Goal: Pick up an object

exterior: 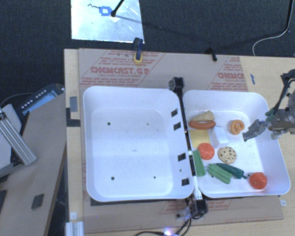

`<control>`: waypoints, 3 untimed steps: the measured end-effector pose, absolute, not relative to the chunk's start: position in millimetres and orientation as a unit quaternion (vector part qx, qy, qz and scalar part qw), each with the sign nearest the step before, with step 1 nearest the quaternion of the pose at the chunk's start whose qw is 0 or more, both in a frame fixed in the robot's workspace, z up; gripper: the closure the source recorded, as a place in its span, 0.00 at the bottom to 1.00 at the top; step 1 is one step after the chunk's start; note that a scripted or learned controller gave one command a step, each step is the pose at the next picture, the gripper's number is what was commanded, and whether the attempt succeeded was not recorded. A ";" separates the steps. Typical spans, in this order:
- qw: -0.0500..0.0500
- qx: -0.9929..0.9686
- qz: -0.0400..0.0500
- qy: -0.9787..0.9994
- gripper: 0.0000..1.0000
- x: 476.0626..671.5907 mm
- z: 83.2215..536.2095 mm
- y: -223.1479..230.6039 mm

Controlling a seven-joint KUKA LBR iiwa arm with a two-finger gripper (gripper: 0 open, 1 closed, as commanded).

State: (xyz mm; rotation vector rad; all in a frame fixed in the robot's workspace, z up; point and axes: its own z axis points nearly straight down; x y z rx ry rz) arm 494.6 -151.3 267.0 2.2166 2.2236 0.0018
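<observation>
Gripper [250,131] hangs at three o'clock over the right bin [275,154], jaw state unreadable; your risk: it clips the doughnut [236,127] aside

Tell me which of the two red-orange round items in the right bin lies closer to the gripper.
Neither is close, but the tomato-like ball at the right bin's front right corner is somewhat nearer the gripper; the other red round piece sits by the centre divider, beside the cookie.
</observation>
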 end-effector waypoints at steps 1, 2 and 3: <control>-0.003 0.708 -0.003 0.706 0.00 493.9 151.6 -198.4; 0.006 0.703 0.005 0.712 0.00 635.0 86.7 -130.0; 0.005 0.705 0.003 0.709 0.00 672.7 90.1 -85.5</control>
